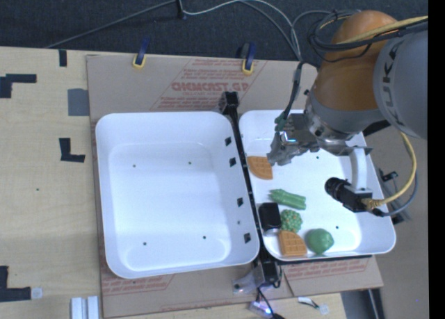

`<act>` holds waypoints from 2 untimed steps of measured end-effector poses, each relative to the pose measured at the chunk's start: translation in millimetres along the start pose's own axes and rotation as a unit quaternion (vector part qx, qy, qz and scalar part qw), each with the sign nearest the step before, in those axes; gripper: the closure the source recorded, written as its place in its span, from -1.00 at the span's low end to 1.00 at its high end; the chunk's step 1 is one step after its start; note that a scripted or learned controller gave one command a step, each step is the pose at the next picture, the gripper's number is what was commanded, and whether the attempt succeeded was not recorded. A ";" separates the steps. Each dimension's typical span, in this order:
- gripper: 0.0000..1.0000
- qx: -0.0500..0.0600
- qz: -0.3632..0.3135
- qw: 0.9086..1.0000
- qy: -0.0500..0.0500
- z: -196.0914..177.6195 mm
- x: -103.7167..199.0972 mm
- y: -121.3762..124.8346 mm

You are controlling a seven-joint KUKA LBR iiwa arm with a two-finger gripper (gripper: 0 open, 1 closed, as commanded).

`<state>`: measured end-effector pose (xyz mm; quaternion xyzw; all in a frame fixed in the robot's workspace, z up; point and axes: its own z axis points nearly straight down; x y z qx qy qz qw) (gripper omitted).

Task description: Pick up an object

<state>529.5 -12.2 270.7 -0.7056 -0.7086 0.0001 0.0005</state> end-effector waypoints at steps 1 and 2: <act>1.00 0.000 0.000 1.000 0.000 8.2 57.5 -2.0; 1.00 0.001 0.000 1.000 0.000 39.1 107.7 -3.4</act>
